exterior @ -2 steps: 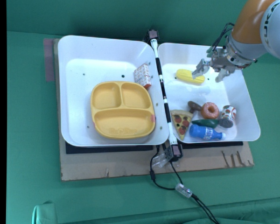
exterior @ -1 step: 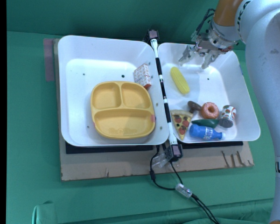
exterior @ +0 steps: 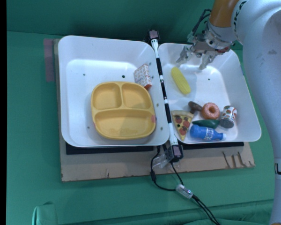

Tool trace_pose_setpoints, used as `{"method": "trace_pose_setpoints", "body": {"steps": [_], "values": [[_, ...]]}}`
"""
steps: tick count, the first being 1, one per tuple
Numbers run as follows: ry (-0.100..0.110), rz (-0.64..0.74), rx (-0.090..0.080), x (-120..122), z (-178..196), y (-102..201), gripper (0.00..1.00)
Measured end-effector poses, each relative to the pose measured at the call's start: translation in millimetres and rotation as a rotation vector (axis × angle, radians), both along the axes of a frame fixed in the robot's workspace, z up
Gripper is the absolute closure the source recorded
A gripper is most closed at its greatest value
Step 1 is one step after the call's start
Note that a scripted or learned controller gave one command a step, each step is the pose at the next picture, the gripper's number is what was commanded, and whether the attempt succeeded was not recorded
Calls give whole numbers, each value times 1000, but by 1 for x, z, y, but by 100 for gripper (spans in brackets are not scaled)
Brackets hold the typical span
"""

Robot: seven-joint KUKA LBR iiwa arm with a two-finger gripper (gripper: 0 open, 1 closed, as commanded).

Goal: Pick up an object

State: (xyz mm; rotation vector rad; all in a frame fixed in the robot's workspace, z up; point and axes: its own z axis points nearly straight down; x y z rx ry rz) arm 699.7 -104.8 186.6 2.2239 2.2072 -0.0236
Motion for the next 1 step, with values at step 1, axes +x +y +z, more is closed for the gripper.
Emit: {"method": "trace_pose_setpoints", "body": {"steps": [1], "values": [[1, 0, 1, 0, 0, 2, 0]]}}
